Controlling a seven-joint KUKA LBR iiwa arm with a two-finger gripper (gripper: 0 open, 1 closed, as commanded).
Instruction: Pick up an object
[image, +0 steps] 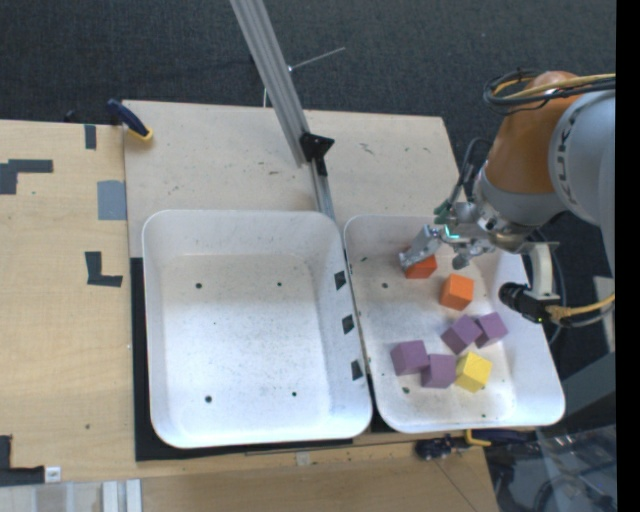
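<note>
Reaching in from the right, the end effector hangs low over the right bin, its fingers seemingly closed on an orange-red block. Nearer lie yellow, purple and orange blocks. Grey arm bends above.

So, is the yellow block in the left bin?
No, the yellow block lies in the right bin, beside the purple blocks.
</note>
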